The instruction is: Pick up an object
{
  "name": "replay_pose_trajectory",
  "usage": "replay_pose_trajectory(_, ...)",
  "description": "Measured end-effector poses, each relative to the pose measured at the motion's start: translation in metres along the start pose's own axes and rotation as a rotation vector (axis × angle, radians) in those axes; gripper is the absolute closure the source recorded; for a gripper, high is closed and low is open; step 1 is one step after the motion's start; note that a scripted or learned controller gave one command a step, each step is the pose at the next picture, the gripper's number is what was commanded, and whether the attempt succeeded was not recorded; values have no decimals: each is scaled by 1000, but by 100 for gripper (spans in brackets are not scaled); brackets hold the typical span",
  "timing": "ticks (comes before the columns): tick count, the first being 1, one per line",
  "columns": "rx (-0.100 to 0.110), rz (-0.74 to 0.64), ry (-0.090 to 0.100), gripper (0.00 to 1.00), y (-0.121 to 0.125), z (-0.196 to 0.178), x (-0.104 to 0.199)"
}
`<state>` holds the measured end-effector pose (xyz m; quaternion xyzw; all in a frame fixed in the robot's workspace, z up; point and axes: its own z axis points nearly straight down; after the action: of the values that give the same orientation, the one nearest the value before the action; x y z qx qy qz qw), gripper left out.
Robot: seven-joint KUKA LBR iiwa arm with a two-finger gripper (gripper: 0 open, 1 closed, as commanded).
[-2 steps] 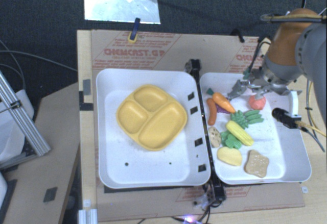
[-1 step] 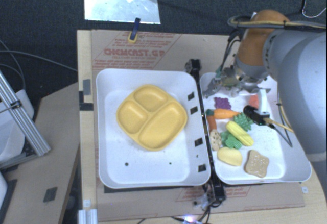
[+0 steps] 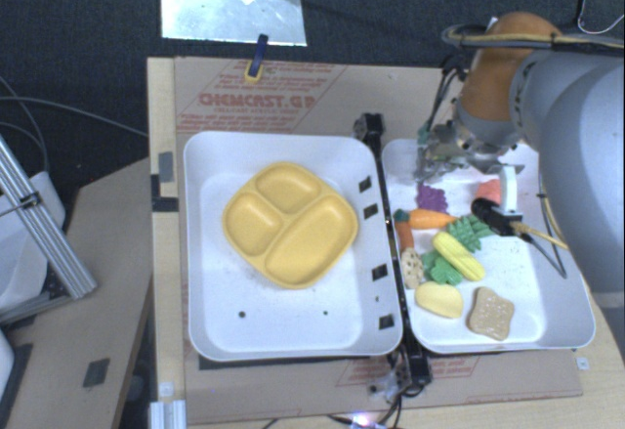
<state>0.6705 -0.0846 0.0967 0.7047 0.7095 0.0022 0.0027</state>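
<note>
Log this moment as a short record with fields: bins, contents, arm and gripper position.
left bin: holds a yellow divided plate
right bin: holds toy food
toy food: purple grapes, carrot, corn cob, lemon-yellow piece, bread slice, cracker
arm: reaches in from the right over the right bin
gripper: at the far end of the right bin, just above the grapes
grasp: nothing seen held

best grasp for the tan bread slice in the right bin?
Judging from above: the tan toast-shaped bread slice lies flat near the right white bin's front corner, clear of the yellow lemon-like piece. Descend vertically, pinching its two long side edges.
</note>
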Motion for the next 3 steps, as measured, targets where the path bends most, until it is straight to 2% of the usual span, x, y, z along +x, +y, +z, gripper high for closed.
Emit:
replay_pose_trajectory(1,-1,-1,2,100,-27,-94,37)
replay_pose_trajectory(2,8,5,2,100,-68,-88,53)
replay_pose_trajectory(3,10,6,2,100,-123,-92,72)
